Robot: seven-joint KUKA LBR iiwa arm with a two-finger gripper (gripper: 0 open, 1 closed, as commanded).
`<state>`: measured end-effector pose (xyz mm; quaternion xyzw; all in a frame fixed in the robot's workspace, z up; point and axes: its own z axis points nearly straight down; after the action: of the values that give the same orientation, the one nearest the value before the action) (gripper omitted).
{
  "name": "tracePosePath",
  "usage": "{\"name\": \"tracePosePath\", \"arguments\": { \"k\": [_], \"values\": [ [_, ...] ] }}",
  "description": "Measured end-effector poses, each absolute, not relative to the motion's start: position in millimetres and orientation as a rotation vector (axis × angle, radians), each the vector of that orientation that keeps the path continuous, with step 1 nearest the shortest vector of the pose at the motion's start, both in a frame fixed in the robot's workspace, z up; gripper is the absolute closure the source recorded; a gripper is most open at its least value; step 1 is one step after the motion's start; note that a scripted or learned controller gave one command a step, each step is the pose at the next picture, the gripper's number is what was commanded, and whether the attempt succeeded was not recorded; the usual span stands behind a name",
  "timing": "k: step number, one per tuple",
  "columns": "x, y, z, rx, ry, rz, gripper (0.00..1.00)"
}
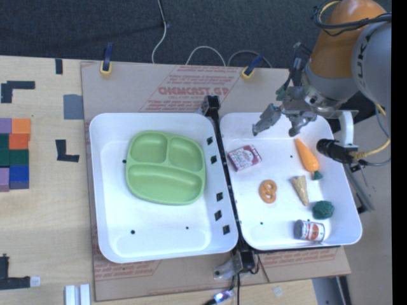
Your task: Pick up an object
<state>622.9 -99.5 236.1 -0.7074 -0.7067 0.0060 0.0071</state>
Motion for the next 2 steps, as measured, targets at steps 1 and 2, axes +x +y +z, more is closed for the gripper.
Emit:
{"name": "tracePosePath", "arguments": {
  "k": [1,2],
  "values": [
    [625.0,-99,243,-2.216,-2.221,0.006,0.0],
    [631.0,-98,194,-2.215,-2.219,0.011,0.0]
  ]
}}
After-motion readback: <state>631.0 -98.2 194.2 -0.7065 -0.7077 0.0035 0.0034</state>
